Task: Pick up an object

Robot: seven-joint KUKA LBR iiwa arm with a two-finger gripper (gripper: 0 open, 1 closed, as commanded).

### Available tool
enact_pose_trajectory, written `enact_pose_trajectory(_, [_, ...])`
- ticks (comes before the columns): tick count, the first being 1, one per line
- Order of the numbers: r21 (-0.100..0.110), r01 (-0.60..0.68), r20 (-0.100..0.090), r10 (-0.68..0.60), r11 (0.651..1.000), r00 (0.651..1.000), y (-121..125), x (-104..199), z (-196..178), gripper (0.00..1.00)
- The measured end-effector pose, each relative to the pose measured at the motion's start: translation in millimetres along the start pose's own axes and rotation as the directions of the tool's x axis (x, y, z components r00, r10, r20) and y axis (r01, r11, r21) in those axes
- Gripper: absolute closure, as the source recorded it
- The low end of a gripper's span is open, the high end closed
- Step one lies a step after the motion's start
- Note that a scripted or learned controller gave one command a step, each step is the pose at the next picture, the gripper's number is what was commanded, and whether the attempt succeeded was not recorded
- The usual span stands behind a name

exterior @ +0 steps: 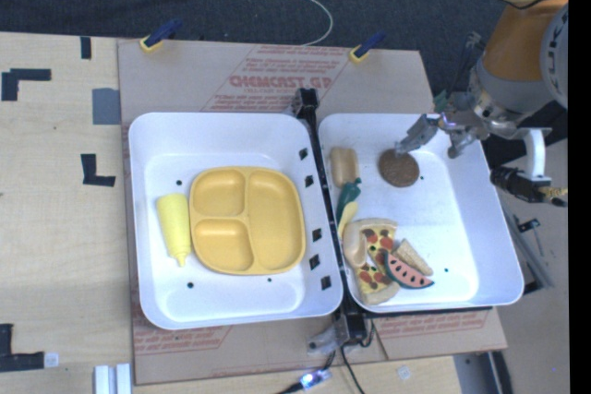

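Item: brown disc [399, 169], right bin [480, 235]. I judge it light, stiff, flat; I'd pinch across its rim. Gripper [432, 136] spread wide, holding nothing, just above.

A round brown cookie [399, 169] lies flat in the right bin [480, 226].

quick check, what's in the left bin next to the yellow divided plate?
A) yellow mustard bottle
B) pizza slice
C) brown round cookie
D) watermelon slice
A: the yellow mustard bottle lies in the left bin on the left side of the yellow divided plate; the other items sit in the right bin.
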State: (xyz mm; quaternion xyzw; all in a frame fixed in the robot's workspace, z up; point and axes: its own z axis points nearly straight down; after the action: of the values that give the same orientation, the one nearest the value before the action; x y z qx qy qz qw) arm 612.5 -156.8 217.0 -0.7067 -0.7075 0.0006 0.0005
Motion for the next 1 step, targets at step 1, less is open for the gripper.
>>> enact_pose_trajectory(1, [0.003, 0.000, 0.001, 0.000, 1.000, 1.000, 1.8, -4.2, 45.2, 0.00])
